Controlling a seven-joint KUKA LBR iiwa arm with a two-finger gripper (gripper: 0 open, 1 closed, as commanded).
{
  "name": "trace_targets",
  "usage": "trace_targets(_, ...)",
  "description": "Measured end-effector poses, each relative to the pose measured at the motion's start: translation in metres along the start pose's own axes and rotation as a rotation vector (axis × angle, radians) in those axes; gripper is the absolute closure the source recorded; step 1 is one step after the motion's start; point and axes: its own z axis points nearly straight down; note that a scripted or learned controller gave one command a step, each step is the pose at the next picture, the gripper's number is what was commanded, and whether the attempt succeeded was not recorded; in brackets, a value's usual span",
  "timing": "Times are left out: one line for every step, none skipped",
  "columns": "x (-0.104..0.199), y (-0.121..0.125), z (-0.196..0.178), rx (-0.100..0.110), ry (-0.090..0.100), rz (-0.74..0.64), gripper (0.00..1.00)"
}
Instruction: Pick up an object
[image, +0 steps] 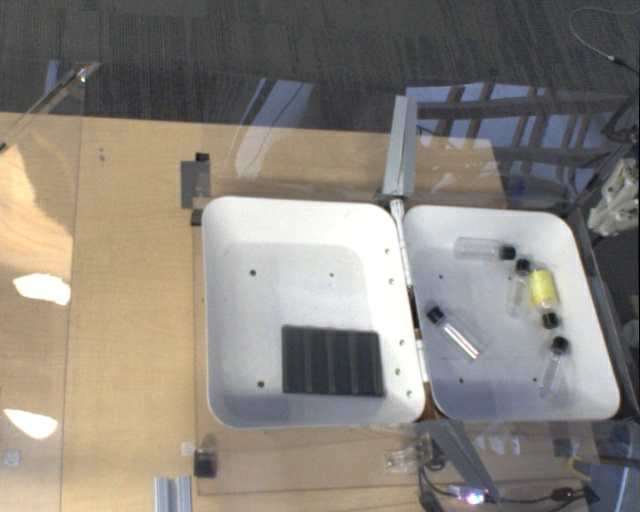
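Wooden desk (120, 350) fills most of the camera view, running out of frame at the left and bottom edges, with bright glare patches near its left edge. Two shallow white bins sit side by side toward its right end. The left bin (230, 300) is the larger thing on it and carries a dark ribbed block (332, 361) close to its near edge, a little right of middle; the block's grooves are faint and its material is hard to judge. The right bin (590, 385) reaches almost to the desk's right edge, where dark framing crosses its near right corner.

Inside the right bin lie several small clear vials with black caps, their glass bodies nearly lost against the white floor. One vial (455, 333) lies slanted near the bin's left wall. Another vial (482, 249) lies flat by the far wall. A yellow-filled vial (541, 288) sits toward the right wall, with black caps just above and below it. A last vial (553, 362) stands near the near right corner, its body barely visible.

At the far right edge of the frame, a pale shape that may be the tool (618, 205) is cut off beyond the bin's far right corner; whether it is released or clenched I cannot tell.
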Motion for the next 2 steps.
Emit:
trace_targets(0.008,0.001,0.133,-0.004,0.006,-0.275,1.0)
trace_targets(-0.018,0.007,-0.01,-0.003,0.0,-0.912,1.0)
